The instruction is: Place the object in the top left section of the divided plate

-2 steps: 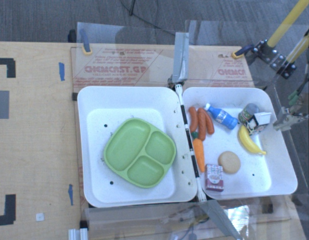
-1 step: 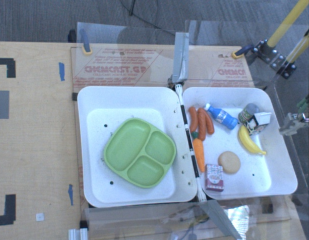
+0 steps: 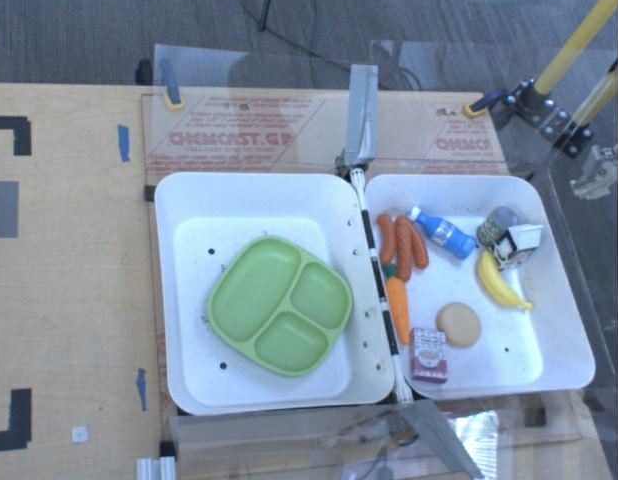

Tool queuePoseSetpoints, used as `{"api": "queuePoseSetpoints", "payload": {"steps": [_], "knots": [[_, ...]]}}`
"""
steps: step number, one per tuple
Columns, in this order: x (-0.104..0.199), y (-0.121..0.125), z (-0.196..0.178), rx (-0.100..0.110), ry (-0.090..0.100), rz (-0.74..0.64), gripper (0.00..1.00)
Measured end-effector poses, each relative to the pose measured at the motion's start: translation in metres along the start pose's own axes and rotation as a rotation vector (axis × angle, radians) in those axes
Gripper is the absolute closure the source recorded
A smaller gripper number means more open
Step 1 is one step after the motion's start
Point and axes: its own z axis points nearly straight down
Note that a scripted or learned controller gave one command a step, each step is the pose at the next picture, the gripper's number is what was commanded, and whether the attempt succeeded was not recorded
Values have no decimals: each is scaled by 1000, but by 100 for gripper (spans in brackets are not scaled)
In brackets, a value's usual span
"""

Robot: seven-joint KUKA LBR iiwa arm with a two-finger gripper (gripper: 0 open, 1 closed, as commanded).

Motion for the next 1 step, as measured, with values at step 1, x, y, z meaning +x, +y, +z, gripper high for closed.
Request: {"api": "queuePoseSetpoints", "payload": {"steps": [1], "knots": [[67,-43,94,2,2,-138,100]]}}
